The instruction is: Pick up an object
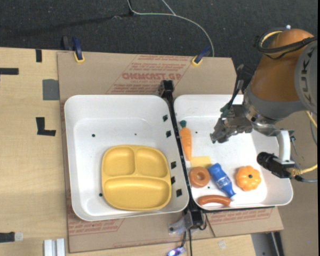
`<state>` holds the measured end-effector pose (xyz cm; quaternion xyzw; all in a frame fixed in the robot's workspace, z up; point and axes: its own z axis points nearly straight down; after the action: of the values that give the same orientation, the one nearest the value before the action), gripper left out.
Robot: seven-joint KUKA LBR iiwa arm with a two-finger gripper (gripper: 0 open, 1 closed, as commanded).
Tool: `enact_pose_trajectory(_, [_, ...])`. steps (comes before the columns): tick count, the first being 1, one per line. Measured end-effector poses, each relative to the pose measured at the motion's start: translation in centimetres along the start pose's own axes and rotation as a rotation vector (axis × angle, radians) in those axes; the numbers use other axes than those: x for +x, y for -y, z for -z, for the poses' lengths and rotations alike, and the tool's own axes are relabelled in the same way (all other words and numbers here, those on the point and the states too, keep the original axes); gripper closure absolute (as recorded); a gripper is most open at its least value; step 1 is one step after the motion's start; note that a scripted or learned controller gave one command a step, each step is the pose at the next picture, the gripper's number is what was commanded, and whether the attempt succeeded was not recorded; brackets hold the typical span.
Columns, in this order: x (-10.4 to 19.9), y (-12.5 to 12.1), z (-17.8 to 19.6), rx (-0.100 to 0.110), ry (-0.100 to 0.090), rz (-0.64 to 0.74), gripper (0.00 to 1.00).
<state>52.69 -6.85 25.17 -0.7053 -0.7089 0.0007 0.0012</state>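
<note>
The right bin holds a carrot along its left wall, a pale yellow block, a brown doughnut, a blue bottle, an orange pumpkin and a sausage near the front. My gripper hangs over the middle of the right bin, pointing down and to the left, above bare bin floor right of the carrot. Nothing shows between its dark fingers.
The left bin holds a yellow divided plate at its front. Both bins stand on a cardboard sheet clamped at the back. A black divider runs between the bins.
</note>
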Motion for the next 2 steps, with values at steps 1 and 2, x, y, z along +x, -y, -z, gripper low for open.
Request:
enact_pose_trajectory(1, [5.0, 0.8, -0.9, 0.0, 0.0, 0.001, 1.0])
enact_pose_trajectory(2, [10.6, 1.1, -0.7, -0.001, -0.001, 0.003, 1.0])
